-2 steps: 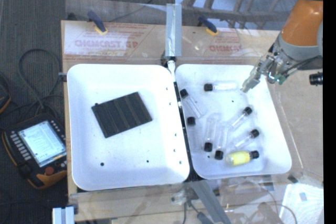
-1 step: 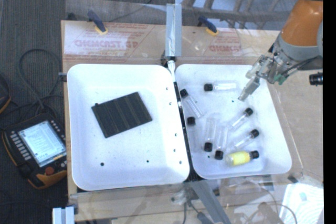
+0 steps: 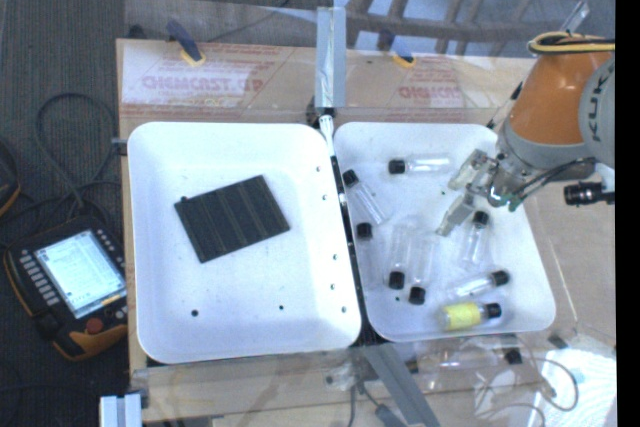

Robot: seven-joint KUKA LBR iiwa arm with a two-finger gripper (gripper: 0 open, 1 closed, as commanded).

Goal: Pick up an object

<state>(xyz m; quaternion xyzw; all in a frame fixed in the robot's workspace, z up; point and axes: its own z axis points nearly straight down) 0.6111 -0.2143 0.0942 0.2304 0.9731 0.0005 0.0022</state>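
The right bin (image 3: 530, 315) holds several clear vials with black caps. One vial (image 3: 418, 165) lies near the back, another (image 3: 362, 199) by the left wall, and one (image 3: 478, 286) towards the front right. A vial with yellow contents (image 3: 464, 316) lies at the front. My gripper (image 3: 456, 202) hangs over the right half of this bin, pointing left and down. Its two fingers are spread apart with nothing visible between them. A clear vial (image 3: 474, 237) lies just below and to the right of the fingertips.
In the left bin (image 3: 160, 315) lies a black ribbed mat (image 3: 232, 217). A metal post (image 3: 330, 65) stands behind the seam between the bins. A teach pendant (image 3: 70, 280) sits on the floor at the left.
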